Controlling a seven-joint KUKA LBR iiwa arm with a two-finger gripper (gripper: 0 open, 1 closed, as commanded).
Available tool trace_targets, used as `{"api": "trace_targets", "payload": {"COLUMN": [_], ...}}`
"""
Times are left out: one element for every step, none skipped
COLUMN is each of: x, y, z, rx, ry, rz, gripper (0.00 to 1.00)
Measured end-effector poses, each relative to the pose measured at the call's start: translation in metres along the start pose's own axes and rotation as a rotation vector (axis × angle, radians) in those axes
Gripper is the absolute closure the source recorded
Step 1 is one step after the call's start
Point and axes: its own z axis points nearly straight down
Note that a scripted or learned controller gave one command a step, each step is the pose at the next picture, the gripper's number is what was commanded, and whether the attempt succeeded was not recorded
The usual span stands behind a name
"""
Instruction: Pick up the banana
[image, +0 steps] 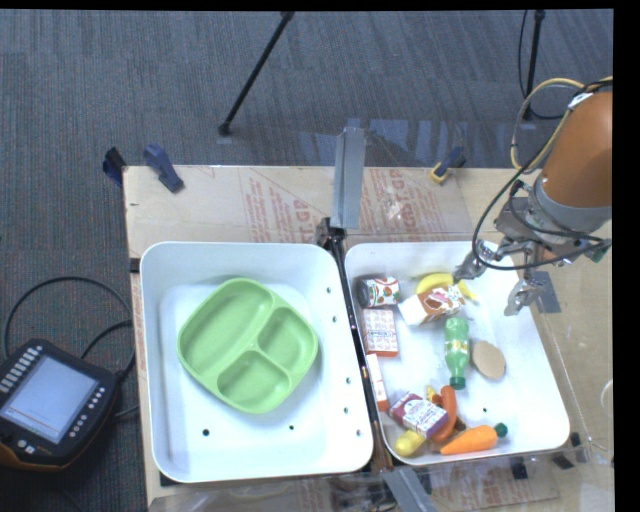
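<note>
Two white bins sit side by side; the left bin (160, 400) holds a green divided plate (248, 343). In the right bin (545, 390), the banana (436, 283) lies near the far edge, touching a snack packet (443, 302). The gripper (497, 284) hovers just right of it, fingers spread wide, holding nothing. Bare floor lies along the bin's right side.

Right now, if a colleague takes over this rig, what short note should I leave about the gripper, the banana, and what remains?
Gripper: open, holding nothing, above the back right part of the right bin.
Banana: in the right bin near its back wall, just left of the gripper, partly behind a small snack packet; a green bottle lies in front of it.
Left bin: holds a green divided plate.
Done: nothing; the banana is not yet grasped.
Left: move to the banana, close on it, lift.
</note>
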Motion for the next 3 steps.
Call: {"api": "trace_targets", "payload": {"x": [-0.070,-0.078,-0.134], "y": [0.058,0.061,0.109], "z": [0.041,0.085,-0.010], "rx": [-0.004,0.004,-0.002], "ry": [0.001,-0.002,-0.001], "rz": [-0.298,-0.656,-0.677], "gripper": [0.00,0.00,0.00]}}
